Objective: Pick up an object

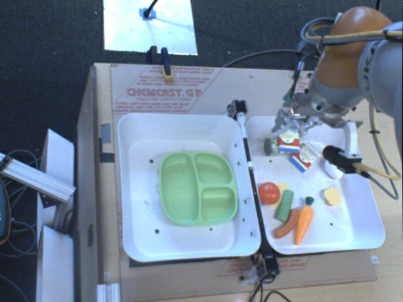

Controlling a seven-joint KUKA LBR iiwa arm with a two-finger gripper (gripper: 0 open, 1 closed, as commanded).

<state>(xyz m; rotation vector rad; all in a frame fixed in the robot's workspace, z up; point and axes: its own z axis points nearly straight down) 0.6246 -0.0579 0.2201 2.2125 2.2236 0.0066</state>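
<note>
In the right bin you have a red tomato (269, 192), a green cucumber piece (284, 204) leaning against an orange carrot (303, 222), a sausage (284, 226) below, a yellow chunk (332, 197), and two small printed cartons (289, 142) (304, 156) near the back.

Robotics lab, grey and orange industrial arm (356, 49) with loose cables, two white bins (189, 128) on a tabletop (170, 90) covered in printed board, toy food (296, 216) as test props, dark carpet floor (44, 43), clamps (165, 58) at the edge
</note>
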